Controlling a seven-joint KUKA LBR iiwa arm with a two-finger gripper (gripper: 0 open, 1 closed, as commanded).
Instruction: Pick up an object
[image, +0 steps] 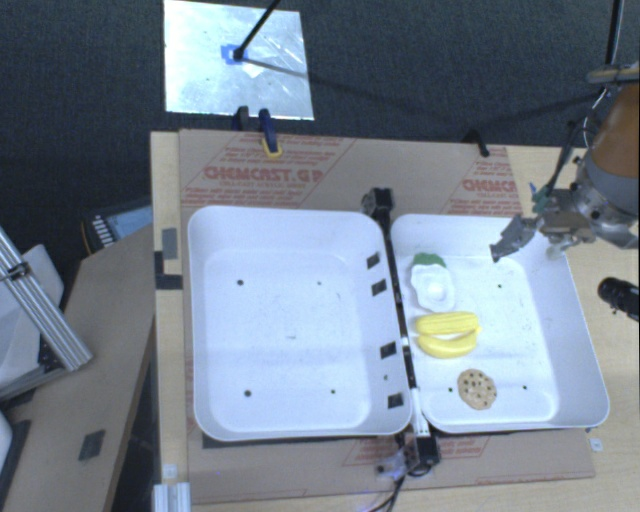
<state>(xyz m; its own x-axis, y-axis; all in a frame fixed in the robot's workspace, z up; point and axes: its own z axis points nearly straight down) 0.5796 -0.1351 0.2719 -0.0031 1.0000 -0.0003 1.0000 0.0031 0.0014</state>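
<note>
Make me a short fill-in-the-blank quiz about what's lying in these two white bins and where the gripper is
1. The yellow banana, the cookie and the white and green item all lie in the ____ bin.
2. Of those three things, the one nearest the bottom edge of the camera view is the ____.
3. The gripper is above the right bin's ____ edge in the camera view.
4. The banana lies between the white and green item and the ____.

Missing words: right; cookie; far (upper); cookie

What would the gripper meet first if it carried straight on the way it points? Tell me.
The gripper points down and left over the right bin. Probably bare bin floor first; farther along that line lies the white and green item. Depth is unclear.
</note>
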